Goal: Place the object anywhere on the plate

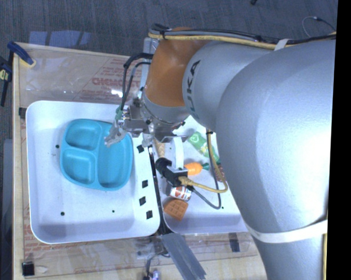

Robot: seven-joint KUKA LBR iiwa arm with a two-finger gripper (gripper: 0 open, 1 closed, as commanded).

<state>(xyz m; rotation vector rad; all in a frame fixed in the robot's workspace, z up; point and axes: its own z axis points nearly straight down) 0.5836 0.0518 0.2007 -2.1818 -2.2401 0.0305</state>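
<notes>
A blue plate point(96, 155) with three compartments lies in the left bin point(73, 219). My gripper point(114, 135) hangs over the plate's upper right rim, at the edge of the large right compartment. I see nothing lying on the plate. In the right bin point(218, 222) lie an orange carrot-like piece point(192, 167), a green item point(197, 141), a small red-and-white can point(181, 193) and a brown waffle-like piece point(175, 208). The arm's bulk hides much of the right bin.
The grey arm with its orange band point(167, 72) covers the right half of the view. A black part point(167, 170) and a yellow cable point(211, 187) hang over the right bin. The wall between the bins point(147, 193) carries black markers.
</notes>
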